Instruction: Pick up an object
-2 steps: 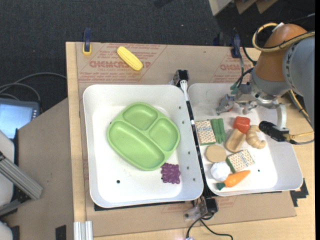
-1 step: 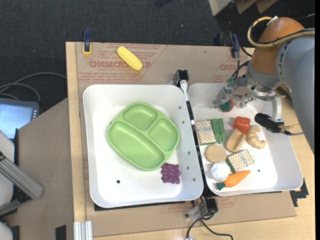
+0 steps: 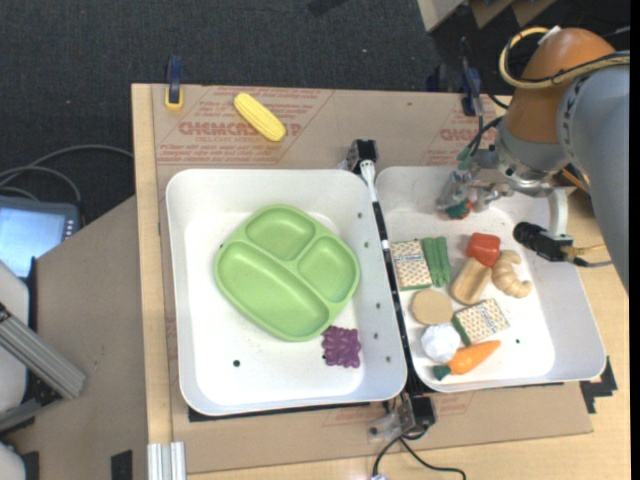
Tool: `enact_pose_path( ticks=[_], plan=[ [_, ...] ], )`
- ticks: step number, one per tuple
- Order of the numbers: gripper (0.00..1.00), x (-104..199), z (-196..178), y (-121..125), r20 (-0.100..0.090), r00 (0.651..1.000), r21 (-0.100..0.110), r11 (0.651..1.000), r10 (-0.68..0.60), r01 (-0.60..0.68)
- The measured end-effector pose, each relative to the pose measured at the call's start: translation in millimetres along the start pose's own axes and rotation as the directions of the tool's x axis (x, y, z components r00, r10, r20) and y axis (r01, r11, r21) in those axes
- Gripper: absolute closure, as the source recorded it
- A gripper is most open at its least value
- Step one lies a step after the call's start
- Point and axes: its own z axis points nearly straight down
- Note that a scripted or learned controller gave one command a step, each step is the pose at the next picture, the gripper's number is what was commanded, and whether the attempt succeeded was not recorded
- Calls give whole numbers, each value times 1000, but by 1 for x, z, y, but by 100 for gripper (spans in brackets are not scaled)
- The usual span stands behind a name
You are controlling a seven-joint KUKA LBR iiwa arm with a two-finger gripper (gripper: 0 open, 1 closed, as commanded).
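My gripper [image 3: 460,202] hangs low over the far left part of the right bin [image 3: 570,353], above bare bin floor. In front of it lie a green strip [image 3: 436,260], a patterned cracker [image 3: 409,263], a red pepper piece [image 3: 483,248], a tan roll [image 3: 470,281] and a knobbly tan piece [image 3: 512,280]. Closer to the front are a round tan biscuit [image 3: 432,306], a second cracker [image 3: 481,320], a white ball [image 3: 438,342] and an orange carrot [image 3: 468,358]. None of these touches the gripper.
The left bin [image 3: 190,268] holds a green divided plate [image 3: 286,271] and a purple grape bunch [image 3: 341,346]. A yellow corn cob [image 3: 259,116] lies on the cardboard behind the bins. The arm [image 3: 570,98] comes in from the far right.
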Motion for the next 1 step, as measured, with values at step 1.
enact_pose_path(
  ticks=[1],
  plan=[
    [100, 72, -95, -76, -7, 1000, 5, 1000, -4, 4]
  ],
)
